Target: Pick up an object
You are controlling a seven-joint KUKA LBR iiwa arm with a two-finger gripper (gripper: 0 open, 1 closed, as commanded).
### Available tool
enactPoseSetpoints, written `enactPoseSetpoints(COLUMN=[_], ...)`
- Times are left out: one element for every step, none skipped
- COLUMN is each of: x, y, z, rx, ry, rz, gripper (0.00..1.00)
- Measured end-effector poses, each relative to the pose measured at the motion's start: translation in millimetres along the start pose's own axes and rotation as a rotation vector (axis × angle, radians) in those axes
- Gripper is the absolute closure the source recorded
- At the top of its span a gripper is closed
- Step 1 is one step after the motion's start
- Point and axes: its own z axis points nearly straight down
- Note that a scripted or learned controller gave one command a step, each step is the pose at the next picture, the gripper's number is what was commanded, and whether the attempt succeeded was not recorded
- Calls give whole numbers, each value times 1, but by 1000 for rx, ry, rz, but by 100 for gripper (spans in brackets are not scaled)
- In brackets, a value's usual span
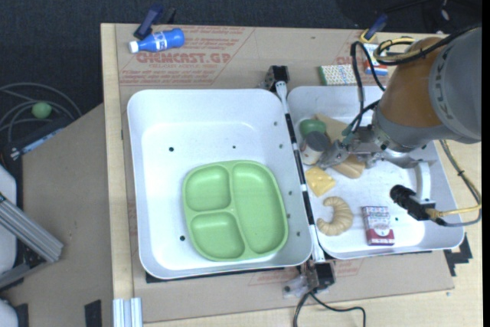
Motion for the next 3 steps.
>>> enactPoseSetpoints(x=[0,64,104], y=[0,20,-5], z=[-10,-101,-147], rx=[-1,-3,-2], ry=[0,1,0], rz=[1,-1,-1], gripper=[100,100,100])
